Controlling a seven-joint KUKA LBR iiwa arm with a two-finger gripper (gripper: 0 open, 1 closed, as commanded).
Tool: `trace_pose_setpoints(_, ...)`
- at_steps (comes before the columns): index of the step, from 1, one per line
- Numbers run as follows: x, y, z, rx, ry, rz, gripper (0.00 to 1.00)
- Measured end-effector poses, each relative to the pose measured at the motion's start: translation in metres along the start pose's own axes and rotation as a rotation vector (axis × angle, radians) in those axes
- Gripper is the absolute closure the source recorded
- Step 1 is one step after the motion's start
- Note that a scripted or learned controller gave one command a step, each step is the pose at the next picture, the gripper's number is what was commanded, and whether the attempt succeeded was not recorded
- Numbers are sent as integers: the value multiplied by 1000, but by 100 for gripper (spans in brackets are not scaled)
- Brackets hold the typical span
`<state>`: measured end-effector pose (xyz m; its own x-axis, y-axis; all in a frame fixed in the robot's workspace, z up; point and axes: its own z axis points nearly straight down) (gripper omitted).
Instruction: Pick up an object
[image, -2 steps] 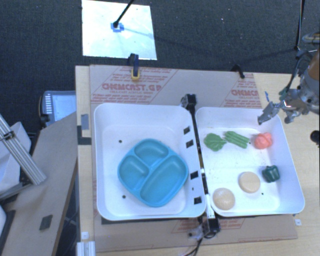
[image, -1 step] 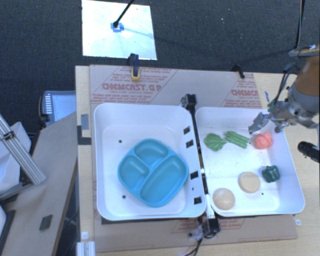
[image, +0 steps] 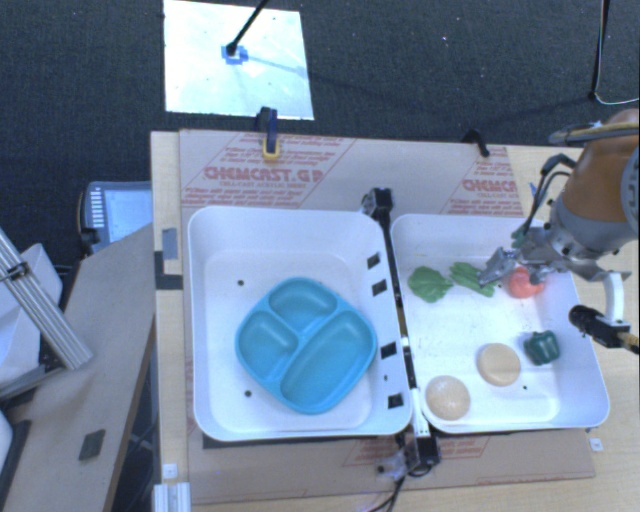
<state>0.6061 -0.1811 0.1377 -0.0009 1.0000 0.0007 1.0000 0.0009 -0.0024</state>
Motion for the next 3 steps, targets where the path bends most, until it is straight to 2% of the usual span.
trace_pose_setpoints(1, -1, 2, -14, -8, -2, -1, 100)
trace_pose_setpoints(3, -2, -3, -104, -9, -3, -3, 100)
